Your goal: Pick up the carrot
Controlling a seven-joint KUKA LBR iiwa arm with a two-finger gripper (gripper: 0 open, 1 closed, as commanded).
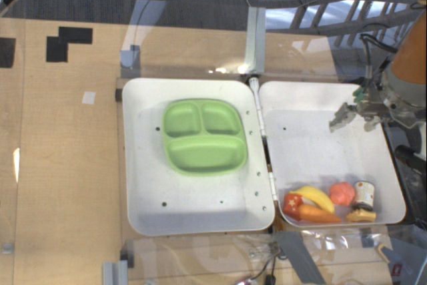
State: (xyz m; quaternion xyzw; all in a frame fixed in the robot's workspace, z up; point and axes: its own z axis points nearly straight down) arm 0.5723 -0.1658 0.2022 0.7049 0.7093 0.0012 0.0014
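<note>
The carrot (319, 214) is an orange stick lying along the front edge of the right bin (313, 143). It touches a yellow banana (315, 197) just behind it and a red pepper (292, 203) at its left end. My gripper (355, 120) hangs over the back right part of the right bin, well behind the carrot. Its two grey fingers (340, 118) are spread apart with nothing between them.
A red-orange round fruit (343, 193), a small jar (364, 194) and a yellow-brown piece (361, 214) lie right of the carrot. The left bin (143, 210) holds a green divided plate (203, 137). A metal post (255, 37) rises behind the bins.
</note>
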